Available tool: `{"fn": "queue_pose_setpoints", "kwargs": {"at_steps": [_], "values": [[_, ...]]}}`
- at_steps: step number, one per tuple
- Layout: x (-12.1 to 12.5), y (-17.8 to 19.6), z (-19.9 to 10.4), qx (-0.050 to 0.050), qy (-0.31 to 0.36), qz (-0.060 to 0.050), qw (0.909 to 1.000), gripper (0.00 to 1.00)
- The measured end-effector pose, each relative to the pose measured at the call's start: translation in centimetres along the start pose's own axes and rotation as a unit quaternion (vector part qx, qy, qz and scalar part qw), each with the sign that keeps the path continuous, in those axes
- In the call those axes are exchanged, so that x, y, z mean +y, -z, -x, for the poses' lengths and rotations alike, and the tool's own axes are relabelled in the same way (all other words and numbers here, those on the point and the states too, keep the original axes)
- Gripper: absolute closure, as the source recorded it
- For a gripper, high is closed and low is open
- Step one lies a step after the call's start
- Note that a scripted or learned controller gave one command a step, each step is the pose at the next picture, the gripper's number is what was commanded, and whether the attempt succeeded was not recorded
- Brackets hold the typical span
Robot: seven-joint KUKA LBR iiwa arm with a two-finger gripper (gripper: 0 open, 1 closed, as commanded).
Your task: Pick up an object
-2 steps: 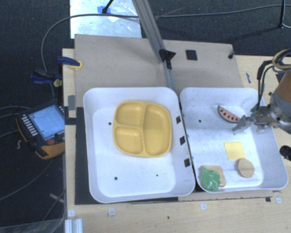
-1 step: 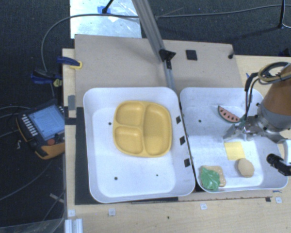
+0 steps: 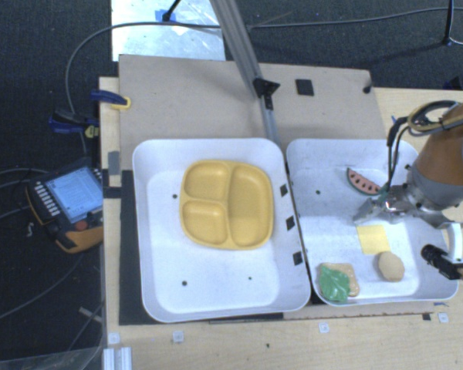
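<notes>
Pincer low in the right bin, nothing caught yet.

Nearest the camera, beyond the pincer point(image 3: 368, 211) toward the front rim, sit a green-topped cracker point(image 3: 338, 281) and a pale round bun point(image 3: 390, 267); just beside the tips lies a yellow cheese square point(image 3: 373, 239). The fingers look spread and released, with nothing between them. On the far side of the pincer, close by, a watermelon slice point(image 3: 363, 182) rests on the right bin point(image 3: 316, 168) floor. Well off across the divider, a yellow divided plate point(image 3: 227, 204) sits in the left bin point(image 3: 158, 284). I'd call this the approach step: next it must settle over one piece, likely the cheese, and clamp.
</notes>
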State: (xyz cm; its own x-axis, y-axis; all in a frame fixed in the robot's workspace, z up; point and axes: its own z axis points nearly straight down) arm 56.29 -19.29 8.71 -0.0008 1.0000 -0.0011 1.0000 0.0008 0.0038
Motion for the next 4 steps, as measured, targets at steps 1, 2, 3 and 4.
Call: {"fn": "queue_pose_setpoints", "kwargs": {"at_steps": [1,2,3,4], "values": [[0.2,1.3,0.2,-0.003,0.000,0.005,1.0000,1.00],[0.4,5.6,0.2,0.000,0.002,0.001,1.0000,1.00],[-0.2,10.9,-0.5,0.000,0.002,0.001,1.0000,1.00],[-0.1,13.1,-0.5,0.000,0.003,0.000,1.0000,1.00]]}}
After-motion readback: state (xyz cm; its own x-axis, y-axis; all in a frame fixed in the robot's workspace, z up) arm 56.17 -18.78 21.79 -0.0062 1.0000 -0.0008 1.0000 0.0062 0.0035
